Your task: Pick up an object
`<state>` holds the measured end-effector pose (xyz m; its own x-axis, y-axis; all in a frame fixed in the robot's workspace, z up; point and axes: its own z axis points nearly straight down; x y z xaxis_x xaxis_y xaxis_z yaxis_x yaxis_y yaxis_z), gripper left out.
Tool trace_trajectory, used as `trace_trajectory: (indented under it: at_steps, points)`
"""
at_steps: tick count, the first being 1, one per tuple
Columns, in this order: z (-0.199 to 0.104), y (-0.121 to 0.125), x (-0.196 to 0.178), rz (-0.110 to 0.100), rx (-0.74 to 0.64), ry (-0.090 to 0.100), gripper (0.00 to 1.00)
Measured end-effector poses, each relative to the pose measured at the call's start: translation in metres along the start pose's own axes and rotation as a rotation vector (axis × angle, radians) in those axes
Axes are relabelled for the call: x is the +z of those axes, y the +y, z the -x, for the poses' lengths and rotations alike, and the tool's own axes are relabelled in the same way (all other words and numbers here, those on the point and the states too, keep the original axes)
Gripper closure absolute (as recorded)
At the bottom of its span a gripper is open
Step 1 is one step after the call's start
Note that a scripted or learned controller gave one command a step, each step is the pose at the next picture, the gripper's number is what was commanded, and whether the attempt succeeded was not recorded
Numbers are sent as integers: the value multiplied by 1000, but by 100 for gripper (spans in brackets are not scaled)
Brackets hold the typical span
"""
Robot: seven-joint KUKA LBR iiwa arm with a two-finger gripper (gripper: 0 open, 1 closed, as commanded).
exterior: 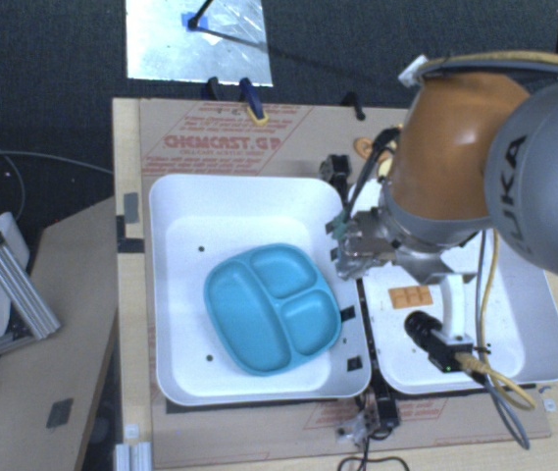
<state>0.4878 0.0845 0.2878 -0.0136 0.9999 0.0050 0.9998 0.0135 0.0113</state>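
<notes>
A blue divided plate (274, 307) with three compartments lies flat in the left white bin (176, 263), toward its front right. A small orange square-patterned piece (408, 295) rests on the floor of the right bin (543, 351), near its left wall. My gripper (355, 251) hangs over the divide between the two bins, just above and right of the plate's far corner and up-left of the orange piece. The bulky grey and orange wrist covers most of the right bin's back half.
Both bins sit on a printed cardboard sheet (225, 140). A blue clamp (252, 99) holds its far edge. A shiny metal sheet (198, 27) lies beyond the bench, and an aluminium frame (4, 273) stands at the left.
</notes>
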Motion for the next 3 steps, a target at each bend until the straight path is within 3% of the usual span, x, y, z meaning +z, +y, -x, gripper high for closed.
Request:
trace_trajectory:
  at_steps: [1, 2, 3]
  points:
    - [-32, -5, 119, -21, 6, -6, 100]
    - [40, 111, 60, 5, 17, -8, 100]
    - [32, 181, 105, -8, 8, -6, 100]
